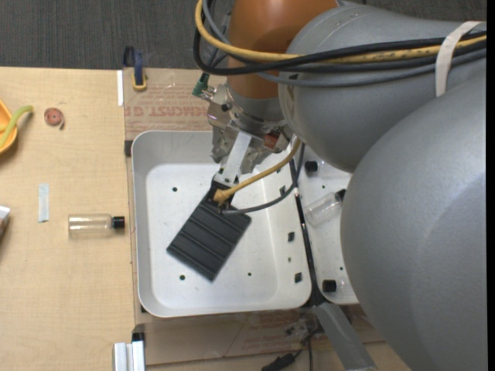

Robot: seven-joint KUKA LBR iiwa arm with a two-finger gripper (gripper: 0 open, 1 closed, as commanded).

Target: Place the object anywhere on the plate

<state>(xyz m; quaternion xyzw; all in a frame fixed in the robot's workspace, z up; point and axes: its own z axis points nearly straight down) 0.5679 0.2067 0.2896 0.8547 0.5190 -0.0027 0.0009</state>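
Observation:
My gripper (234, 144) hangs over the back middle of the left white bin (155, 284), under the orange wrist band, and the arm's bulk hides most of it. In the right bin (334, 184), close to the divider between the bins, lies a clear plastic thing (321, 207). A small dark piece (329, 287) sits near that bin's front. The grey arm covers the rest of the right bin.
On the wooden bench left of the bins lie a clear bottle with a black cap (93, 222), a pale strip (43, 203), a small reddish disc (52, 116) and an orange-yellow thing (8, 126) at the left edge. A blue clamp (133, 64) stands behind the left bin.

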